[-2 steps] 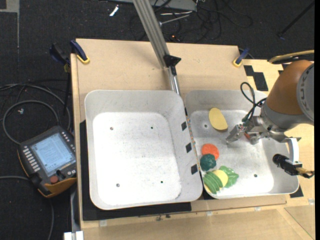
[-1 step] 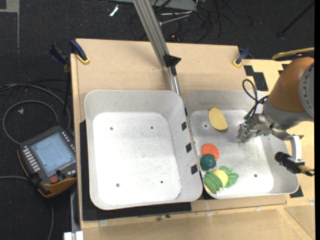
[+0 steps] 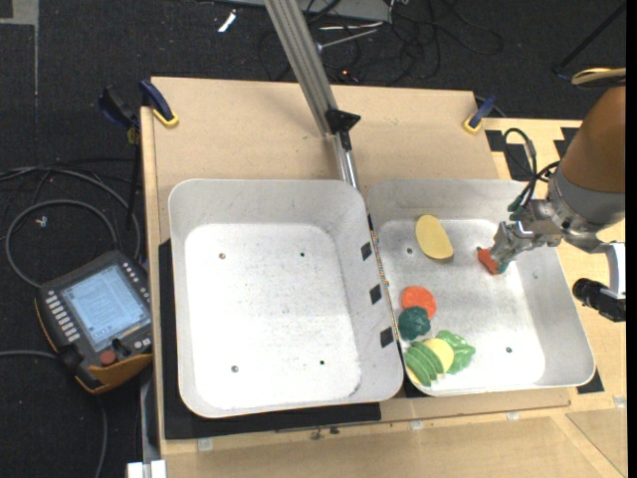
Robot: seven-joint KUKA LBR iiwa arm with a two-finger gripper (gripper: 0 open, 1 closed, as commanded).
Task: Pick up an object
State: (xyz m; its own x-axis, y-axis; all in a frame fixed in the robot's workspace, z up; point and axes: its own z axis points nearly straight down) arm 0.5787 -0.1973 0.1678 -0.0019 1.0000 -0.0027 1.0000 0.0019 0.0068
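One small red object (image 3: 488, 259) sits at the gripper (image 3: 500, 254) tips, centre right of frame; finger spacing can't be told. Shallow edge contact could let it slip free.

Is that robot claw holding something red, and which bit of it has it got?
Cannot be told: the gripper is right at a small red object, touching or just above it.

Small red object (image 3: 488, 260) — right bin (image 3: 557, 352), by jaws
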